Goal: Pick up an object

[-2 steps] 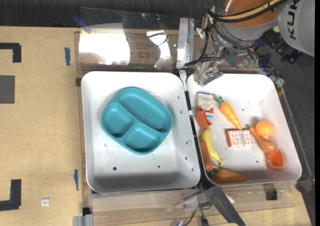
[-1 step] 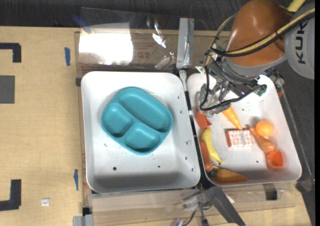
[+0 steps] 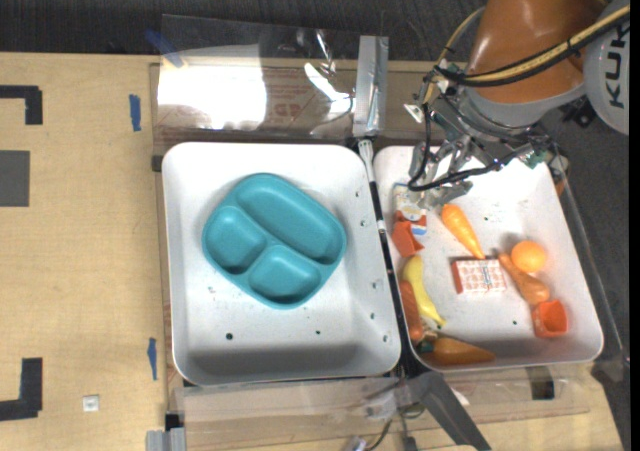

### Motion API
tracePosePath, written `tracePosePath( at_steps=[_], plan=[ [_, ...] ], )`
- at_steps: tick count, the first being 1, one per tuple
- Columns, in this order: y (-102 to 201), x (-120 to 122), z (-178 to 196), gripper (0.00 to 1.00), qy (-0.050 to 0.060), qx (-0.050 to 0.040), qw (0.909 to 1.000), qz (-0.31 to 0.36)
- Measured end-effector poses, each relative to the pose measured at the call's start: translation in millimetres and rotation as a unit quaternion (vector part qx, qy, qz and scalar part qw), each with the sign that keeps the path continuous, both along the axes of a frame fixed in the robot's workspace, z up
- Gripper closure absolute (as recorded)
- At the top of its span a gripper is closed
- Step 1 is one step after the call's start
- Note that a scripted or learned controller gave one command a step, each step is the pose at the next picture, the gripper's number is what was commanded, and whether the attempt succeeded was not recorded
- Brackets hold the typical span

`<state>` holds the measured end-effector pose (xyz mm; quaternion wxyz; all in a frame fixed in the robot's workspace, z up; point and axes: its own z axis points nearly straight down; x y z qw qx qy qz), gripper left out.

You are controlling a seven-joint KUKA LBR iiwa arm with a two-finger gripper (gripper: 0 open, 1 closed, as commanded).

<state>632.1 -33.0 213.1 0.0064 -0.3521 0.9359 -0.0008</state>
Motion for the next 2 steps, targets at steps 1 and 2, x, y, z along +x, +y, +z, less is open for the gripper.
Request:
tracePosePath(
  at_steps=[1,2],
  plan=[
    [50,37,35,1.0,0.0,0.0006,0.9999,0.015],
    [-15,-3,-20,1.0,0.005,-0.002,0.9841,0.178]
  ],
)
